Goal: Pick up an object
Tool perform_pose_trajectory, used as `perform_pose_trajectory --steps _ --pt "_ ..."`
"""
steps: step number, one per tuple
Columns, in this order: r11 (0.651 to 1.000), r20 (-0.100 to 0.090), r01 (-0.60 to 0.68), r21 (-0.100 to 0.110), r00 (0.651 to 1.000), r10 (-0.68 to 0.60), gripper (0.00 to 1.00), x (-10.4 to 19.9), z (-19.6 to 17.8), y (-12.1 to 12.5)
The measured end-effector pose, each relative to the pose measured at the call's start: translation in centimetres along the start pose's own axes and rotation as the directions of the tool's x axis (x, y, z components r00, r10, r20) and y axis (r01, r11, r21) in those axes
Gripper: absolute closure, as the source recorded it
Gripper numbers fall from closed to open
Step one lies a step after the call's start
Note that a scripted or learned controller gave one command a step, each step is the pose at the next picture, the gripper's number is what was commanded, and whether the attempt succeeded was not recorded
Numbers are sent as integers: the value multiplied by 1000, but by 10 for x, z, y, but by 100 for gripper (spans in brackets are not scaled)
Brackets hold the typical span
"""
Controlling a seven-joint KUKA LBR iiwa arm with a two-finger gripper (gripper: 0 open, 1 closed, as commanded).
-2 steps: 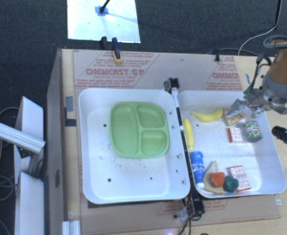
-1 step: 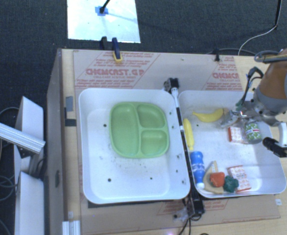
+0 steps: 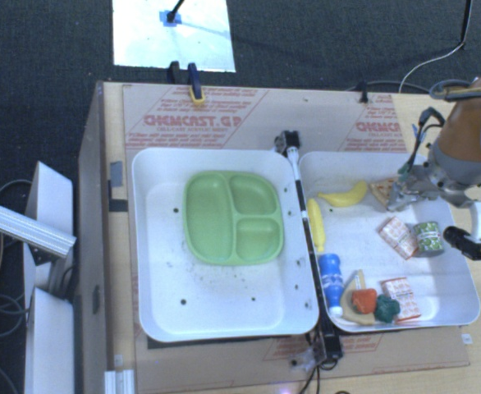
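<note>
Several small objects lie in the right bin (image 3: 467,300), all candidates for pickup. Nearest the camera, at the bin's front edge, sit an orange piece (image 3: 364,300), a dark green piece (image 3: 386,308) and a red-printed packet (image 3: 400,295), with a blue bottle (image 3: 331,277) just left of them along the divider. Further back, mid-bin, a small carton (image 3: 396,237) touches a green-labelled packet (image 3: 427,237). Beyond these lie two bananas: one (image 3: 315,223) running lengthwise along the divider, the other (image 3: 345,194) lying crosswise near the rear wall. The gripper (image 3: 403,194) is at the rear right, low over the bin floor. Whether it is released or clenched cannot be determined. The carton lies just in front of it, toward the camera, and is judged the nearest target.
</note>
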State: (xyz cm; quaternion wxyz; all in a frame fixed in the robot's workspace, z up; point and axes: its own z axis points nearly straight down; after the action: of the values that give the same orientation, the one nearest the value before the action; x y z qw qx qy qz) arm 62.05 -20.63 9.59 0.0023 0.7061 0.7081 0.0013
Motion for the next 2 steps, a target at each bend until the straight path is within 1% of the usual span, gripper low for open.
perform_pose_trajectory --steps 1,2 --pt "1000 1 1 -3 1000 -1 100 0 -11 1" --pt "1000 0 2 -1 1000 -2 100 59 -123 -14"
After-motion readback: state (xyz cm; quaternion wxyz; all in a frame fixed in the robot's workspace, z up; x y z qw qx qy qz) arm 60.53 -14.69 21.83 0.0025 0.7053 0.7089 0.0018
